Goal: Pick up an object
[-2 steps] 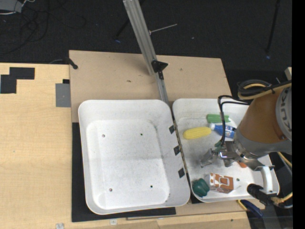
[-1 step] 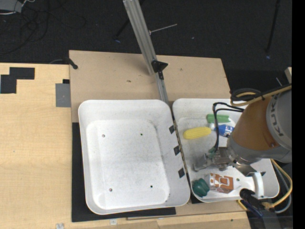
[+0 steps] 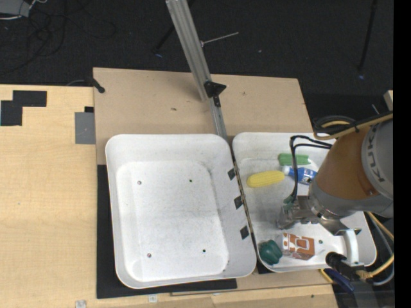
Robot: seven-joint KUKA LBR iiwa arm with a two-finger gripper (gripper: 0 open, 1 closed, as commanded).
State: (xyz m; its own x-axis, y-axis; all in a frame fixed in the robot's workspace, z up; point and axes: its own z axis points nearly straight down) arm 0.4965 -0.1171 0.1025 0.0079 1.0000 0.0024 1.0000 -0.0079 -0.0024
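Gripper [image 3: 290, 215]: low in right bin [image 3: 257, 151], grip state impossible to tell
Nearby: yellow corn [image 3: 264, 179], green toy [image 3: 270, 251], orange box [image 3: 299, 245]

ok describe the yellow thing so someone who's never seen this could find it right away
Look in the right bin, the one the arm reaches into. In its upper middle, close to the divider between the bins, lies a yellow oblong object, lengthwise across the bin. It is the bin's only yellow item; the neighbours to its right are green and blue.
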